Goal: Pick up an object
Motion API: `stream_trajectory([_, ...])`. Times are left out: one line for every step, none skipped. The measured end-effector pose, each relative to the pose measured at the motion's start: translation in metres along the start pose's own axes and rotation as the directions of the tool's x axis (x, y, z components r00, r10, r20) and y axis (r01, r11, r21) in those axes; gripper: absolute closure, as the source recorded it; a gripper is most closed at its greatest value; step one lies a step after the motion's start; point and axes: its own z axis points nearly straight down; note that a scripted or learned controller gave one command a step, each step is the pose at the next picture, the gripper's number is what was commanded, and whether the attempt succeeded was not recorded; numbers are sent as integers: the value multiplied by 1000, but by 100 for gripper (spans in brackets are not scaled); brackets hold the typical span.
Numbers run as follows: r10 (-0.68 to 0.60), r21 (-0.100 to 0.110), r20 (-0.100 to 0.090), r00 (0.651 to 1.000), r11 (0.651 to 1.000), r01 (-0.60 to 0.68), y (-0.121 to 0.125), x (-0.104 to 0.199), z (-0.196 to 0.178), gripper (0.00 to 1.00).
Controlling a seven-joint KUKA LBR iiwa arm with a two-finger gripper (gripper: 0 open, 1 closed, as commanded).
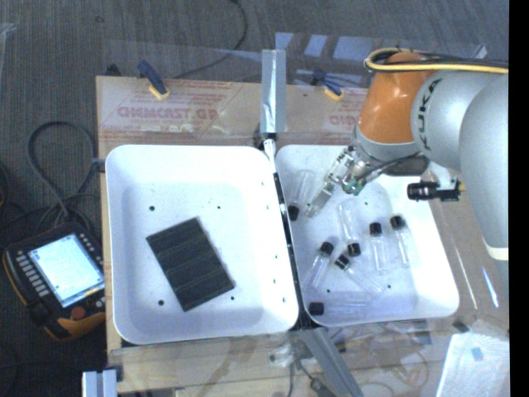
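Vials (364, 251), clear with black caps, lie scattered over the floor of my right bin (438, 300).
My claw (324, 195) hangs low over that bin's upper left part, near the divider; whether it is parted or clenched I cannot tell. 1 dark ribbed slab (189, 263) lies in the left bin (124, 304).

You have two bins side by side on the bench (116, 93). In the left bin (132, 304) a ridged slab (189, 263) lies near its middle. In the right bin (430, 292) vials (321, 263) lie scattered. The end effector (318, 203) sits over that bin's far left part. Left of the bench, a pendant (58, 275) rests on the floor (50, 40).
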Motion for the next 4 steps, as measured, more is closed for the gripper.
stream_trajectory([1,-7,7,1000,1000,-1,2,-2,-12,100])
stream_trajectory([217,0,-8,976,976,-217,37,14,-118,100])
stream_trajectory([386,2,-8,922,922,-386,65,28,-137,100])
stream_trajectory([387,2,-5,922,922,-387,65,28,-146,100])
